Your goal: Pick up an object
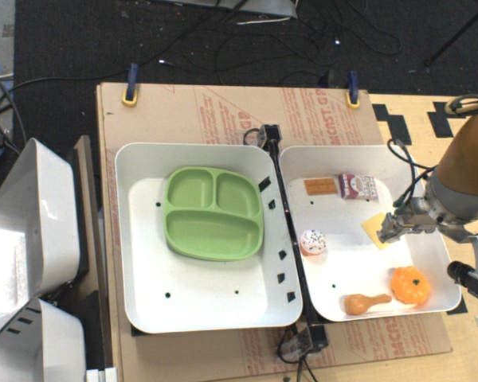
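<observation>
My gripper (pixel 392 231) hangs low over the right bin (pixel 334 309), right at a yellow cheese wedge (pixel 372 228) near the bin's right side. The wedge lies partly under the gripper's tip. In the same bin lie a small orange pumpkin (pixel 410 286), a tan drumstick-shaped piece (pixel 365 302), a white and pink cupcake (pixel 312 243), an orange cracker (pixel 319 186) and a maroon and white carton (pixel 357 186). The left bin (pixel 143 293) holds a green divided plate (pixel 214 214).
Black clips (pixel 271 138) join the two bins along the middle wall. The bins rest on a cardboard sheet (pixel 199 110) clamped at the back. White tubs (pixel 32 229) stand off the bench at the left. Cables run behind the bench.
</observation>
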